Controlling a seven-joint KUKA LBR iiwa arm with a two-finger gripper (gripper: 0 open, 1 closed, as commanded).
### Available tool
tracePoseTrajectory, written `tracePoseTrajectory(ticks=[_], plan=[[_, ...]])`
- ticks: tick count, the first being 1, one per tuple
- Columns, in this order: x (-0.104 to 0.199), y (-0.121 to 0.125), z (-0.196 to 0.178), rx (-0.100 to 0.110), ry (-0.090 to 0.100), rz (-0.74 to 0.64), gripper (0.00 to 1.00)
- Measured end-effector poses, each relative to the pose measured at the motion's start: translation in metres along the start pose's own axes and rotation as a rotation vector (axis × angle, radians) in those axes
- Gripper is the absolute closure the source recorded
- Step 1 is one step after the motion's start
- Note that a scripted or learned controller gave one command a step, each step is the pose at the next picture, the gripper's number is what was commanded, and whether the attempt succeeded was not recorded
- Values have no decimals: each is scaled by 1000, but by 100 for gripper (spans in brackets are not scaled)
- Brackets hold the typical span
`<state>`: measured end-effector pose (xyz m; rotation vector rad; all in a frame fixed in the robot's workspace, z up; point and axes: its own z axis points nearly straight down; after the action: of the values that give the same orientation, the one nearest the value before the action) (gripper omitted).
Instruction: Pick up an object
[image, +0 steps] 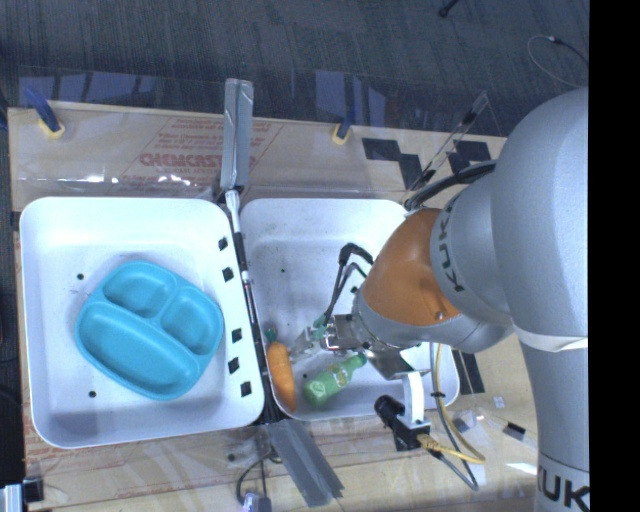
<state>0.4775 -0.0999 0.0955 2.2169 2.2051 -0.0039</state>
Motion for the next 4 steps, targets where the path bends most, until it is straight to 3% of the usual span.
tracePoseTrajectory(ticks=[1, 2, 3, 4], plan=[[-7, 83, 5, 11, 13, -12, 0], [3, 0, 4, 8, 13, -12, 0], [4, 0, -6, 10, 13, -19, 100], [0, 0, -7, 8, 7, -13, 0]])
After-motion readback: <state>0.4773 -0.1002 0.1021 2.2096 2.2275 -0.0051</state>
